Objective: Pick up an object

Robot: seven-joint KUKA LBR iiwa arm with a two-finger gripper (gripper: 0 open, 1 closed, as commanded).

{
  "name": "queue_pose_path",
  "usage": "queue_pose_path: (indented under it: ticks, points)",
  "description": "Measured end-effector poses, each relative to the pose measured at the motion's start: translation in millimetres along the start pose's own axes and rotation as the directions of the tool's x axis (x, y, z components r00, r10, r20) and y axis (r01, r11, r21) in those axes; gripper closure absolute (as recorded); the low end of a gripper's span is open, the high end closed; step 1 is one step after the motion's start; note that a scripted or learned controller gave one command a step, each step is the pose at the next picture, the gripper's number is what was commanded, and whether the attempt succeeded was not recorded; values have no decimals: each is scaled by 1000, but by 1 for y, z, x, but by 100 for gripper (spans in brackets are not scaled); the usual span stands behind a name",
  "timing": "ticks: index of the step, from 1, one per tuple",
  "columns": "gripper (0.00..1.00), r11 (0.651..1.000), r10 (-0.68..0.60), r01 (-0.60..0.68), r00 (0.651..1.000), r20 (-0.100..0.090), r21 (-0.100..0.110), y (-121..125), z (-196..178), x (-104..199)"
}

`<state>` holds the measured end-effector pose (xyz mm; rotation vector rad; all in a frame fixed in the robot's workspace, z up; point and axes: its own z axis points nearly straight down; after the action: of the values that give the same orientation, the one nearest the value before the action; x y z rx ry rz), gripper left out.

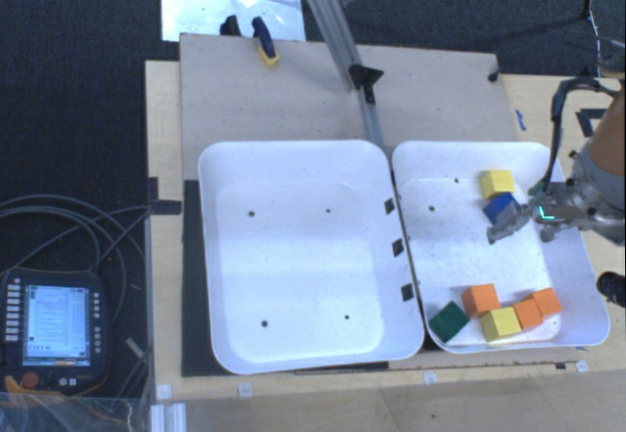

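In the right bin (577, 283), a blue cube (500, 206) lies just below a yellow cube (496, 183) near the far side. My gripper (513, 222) reaches in from the right and its tip sits against the blue cube's near-right side, partly covering it. Whether the cube is held cannot be made out. At the bin's near end lie a green cube (449, 321), a yellow cube (500, 323) and three orange cubes (479, 298), (528, 312), (547, 301).
The left bin (293, 254) stands beside the right one with black clips along the shared edge. A metal pole (333, 20) slants over the board behind the bins. A teach pendant (54, 327) and cables lie at the far left.
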<state>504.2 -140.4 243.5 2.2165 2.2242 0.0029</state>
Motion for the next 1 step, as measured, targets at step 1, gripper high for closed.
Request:
queue_pose_path:
  ticks: [1]
  points:
    - [0,1000,1,-1,1000,0,5,1,42,2]
